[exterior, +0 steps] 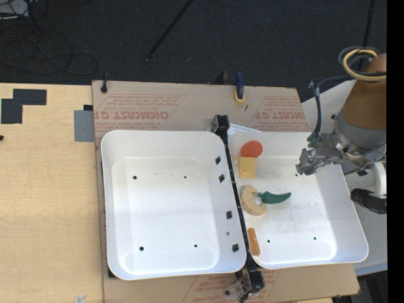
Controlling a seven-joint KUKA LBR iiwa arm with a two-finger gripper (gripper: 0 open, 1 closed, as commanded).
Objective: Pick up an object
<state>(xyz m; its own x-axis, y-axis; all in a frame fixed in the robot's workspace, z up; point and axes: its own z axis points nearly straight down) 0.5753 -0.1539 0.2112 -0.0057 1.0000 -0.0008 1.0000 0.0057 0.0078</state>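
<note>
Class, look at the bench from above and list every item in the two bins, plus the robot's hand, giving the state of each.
Hand: above the right bin's far right part, nothing seen in it.
Red round piece: lying in the right bin, near the divider.
Yellow block: resting just in front of the red piece.
Beige ring: lying flat.
Green piece: lying partly over the ring.
Orange stick: lying along the divider.
Left bin: upright, level.

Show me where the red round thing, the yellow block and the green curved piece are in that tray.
red round thing (252,149): camera view, middle of its top face.
yellow block (247,167): camera view, centre of its upper face.
green curved piece (276,197): camera view, its thicker middle part.
</note>
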